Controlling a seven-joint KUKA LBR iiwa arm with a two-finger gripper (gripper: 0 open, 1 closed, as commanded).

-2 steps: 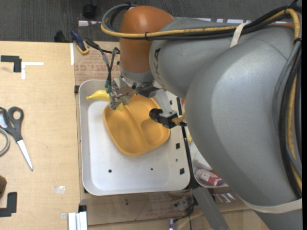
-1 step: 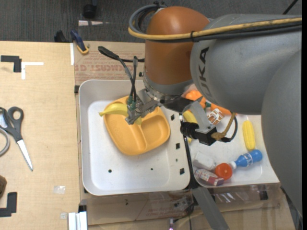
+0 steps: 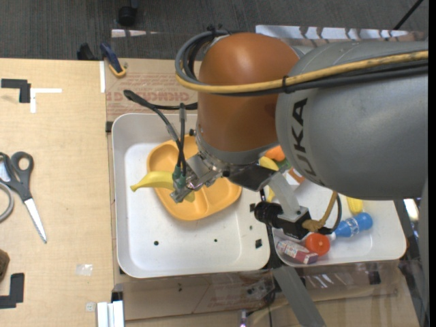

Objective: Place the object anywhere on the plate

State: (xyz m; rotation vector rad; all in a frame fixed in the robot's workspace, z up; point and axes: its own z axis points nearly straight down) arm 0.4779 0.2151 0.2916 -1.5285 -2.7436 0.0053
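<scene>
An orange sectioned plate (image 3: 204,206) lies in the left white bin (image 3: 136,251), towards its back right. A yellow banana (image 3: 154,180) lies across the plate's left rim, its tip pointing left over the bin floor. My gripper (image 3: 182,191) hangs over the plate's middle, just right of the banana, under the big orange wrist band (image 3: 238,94). The arm's bulk covers the plate's back and right parts.
The right bin (image 3: 381,251) holds several small things: a blue bottle (image 3: 354,225), a red-capped item (image 3: 315,244), a yellow piece (image 3: 354,204) and an orange piece (image 3: 271,161). Scissors (image 3: 24,189) lie on the wooden bench at left. Black cables trail from the wrist.
</scene>
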